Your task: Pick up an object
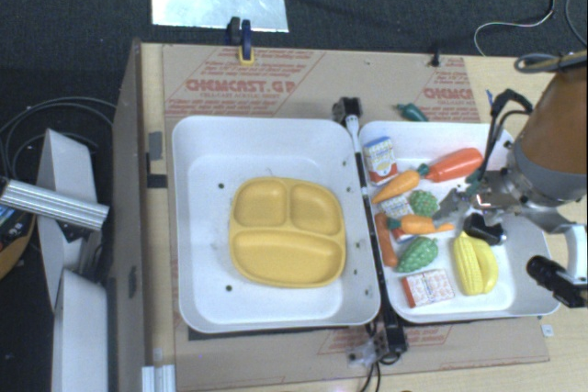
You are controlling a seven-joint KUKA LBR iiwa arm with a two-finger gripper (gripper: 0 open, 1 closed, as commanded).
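Observation:
The right bin (524, 289) holds several toy foods: a large orange carrot (452, 164), a smaller carrot (397, 185), a broccoli piece (424, 202), another small carrot (419, 223), a green vegetable (418, 252), a yellow corn cob (476, 264), a red and white box (428, 287) and a small carton (379, 156). My gripper (467, 205) reaches in from the right and hangs low over the bin's middle, just right of the broccoli and above the corn. Nothing is visibly held in it.
The left bin (202, 197) bears a yellow divided plate (287, 229). A dark divider (363, 197) runs between the bins. The arm's orange band (560, 133) hangs over the right bin's far right side. A blue clamp (241, 34) and a green marker (413, 112) lie behind the bins.

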